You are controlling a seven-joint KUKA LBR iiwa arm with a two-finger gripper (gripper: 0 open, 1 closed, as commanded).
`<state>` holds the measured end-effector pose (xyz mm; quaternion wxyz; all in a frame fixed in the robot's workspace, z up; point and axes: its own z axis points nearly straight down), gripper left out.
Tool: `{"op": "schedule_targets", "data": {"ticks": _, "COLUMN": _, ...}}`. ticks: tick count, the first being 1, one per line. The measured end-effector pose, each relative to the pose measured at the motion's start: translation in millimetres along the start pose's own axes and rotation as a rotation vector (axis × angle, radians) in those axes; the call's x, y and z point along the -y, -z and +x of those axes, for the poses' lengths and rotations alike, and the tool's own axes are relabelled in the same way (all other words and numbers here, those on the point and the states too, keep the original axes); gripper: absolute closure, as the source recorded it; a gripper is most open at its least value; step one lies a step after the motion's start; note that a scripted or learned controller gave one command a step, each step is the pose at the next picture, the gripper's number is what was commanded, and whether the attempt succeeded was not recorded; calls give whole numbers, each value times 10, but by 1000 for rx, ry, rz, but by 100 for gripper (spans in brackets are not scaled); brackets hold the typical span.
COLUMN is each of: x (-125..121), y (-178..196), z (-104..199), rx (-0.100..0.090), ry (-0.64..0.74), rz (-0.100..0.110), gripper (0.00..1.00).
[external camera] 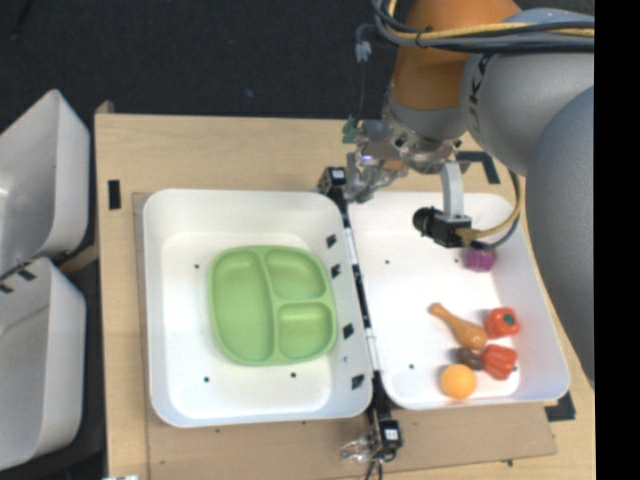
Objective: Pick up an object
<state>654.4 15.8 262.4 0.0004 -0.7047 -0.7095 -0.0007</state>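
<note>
The right bin (pixel 400 268) holds several small toy foods near its front right corner: a tan drumstick shape (pixel 457 323), a red tomato-like piece (pixel 503 321), a red pepper-like piece (pixel 501 361), an orange ball (pixel 458 381) and a small dark brown piece (pixel 469 358). A purple piece (pixel 480 259) lies alone by the right wall. My gripper (pixel 367 175) hangs over the back left corner of the right bin, close to the divider between the bins and well away from all the toys. I see nothing held in it.
A green divided plate (pixel 272 303) lies in the middle of the left bin (pixel 175 368). A black fitting on a cable (pixel 440 225) hangs from the arm over the right bin's back. The grey arm covers the view's upper right.
</note>
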Motion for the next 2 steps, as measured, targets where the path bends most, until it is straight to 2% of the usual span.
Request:
{"op": "schedule_targets", "data": {"ticks": 1, "x": 163, "y": -42, "z": 517, "rx": 0, "ry": 0, "rz": 1, "gripper": 100}}
{"op": "schedule_targets", "data": {"ticks": 2, "x": 265, "y": -304, "z": 723, "rx": 2, "ry": -3, "rz": 3, "gripper": 100}}
